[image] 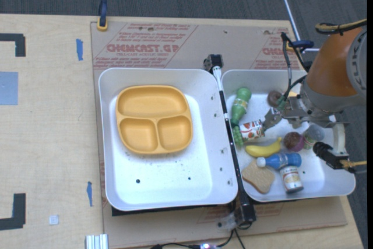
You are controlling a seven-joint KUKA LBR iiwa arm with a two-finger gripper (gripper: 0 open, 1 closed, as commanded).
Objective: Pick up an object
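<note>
In the right shallow white plastic bin (344, 186): grey two-finger gripper (273, 119) hanging low, finger spread impossible to tell; red-and-white carton (252, 129) lying just left of it, yellow plastic banana (262, 149) below, green bottle (239, 104) upper-left

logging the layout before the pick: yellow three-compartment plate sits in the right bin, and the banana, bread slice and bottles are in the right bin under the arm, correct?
One detail is off. The camera view shows the yellow three-compartment plastic plate in the left white bin, not the right. The rest holds: the yellow banana, the tan bread slice and the bottles lie in the right white bin, under the grey and orange arm.
</note>
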